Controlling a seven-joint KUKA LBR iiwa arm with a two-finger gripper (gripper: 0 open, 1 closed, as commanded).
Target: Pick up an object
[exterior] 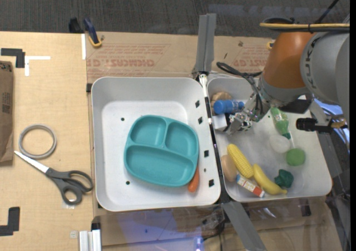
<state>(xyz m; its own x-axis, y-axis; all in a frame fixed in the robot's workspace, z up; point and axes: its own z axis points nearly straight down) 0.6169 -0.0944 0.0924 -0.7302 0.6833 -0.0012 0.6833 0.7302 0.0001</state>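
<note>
Left bin [105, 133]: teal tray [161, 151], carrot [193, 180] at its edge; no action needed there. Right bin [320, 186]: pincer [240, 121] low at upper-left corner, just beside blue object [225, 105]; open/closed state cannot tell. Recommend centring over blue obj., clear of bin wall, before closing; corn [240, 158], banana [267, 179] lie nearer the front.

The arm [325, 60] is being cut off by the right edge. The tool [240, 122] is being rendered too small and blurred for its finger state to be read. The carrot [193, 181] is being partly hidden under the teal plate [161, 151]. The brown bag [5, 112] is being cropped at the left edge. The blue object [227, 106] is being partly covered by the tool.
</note>
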